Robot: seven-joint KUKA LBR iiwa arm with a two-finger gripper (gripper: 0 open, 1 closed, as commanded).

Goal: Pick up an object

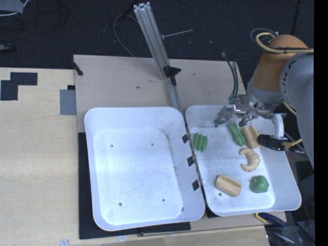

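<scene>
1. Left bin [134, 219] — shallow, white; its front rim lies nearest the camera, and the bin stands on the worktop [36, 152].
2. Right bin [287, 201] — shallow, white, set just beside the left bin; the two meet along a seam with small black clips.
3. Tan cylinder [228, 185] — bread-coloured roll lying on its side near the front of the right bin.
4. Green round piece [259, 184] — small, just right of the tan cylinder, apart from it.
5. Croissant [250, 159] — curved, pale brown, mid-bin, behind the tan cylinder and the green round piece.
6. Ridged green piece [200, 142] — close to the seam at the right bin's left edge, well apart from the others.
7. Long green piece [236, 134] — slim, lying at a slant in the back half of the right bin.
8. Tan oblong piece [250, 136] — lying just beside the long green piece, on its right; the two appear to touch.
9. Claw [234, 117] — low over the back of the right bin, just above the upper ends of the long green piece and the tan oblong piece; fingers spread apart, nothing between them.
10. Arm [287, 73] — grey with an orange band, reaching in from the right.
11. Aluminium rail [154, 40] — leaning from the far side toward the seam between the bins.
</scene>
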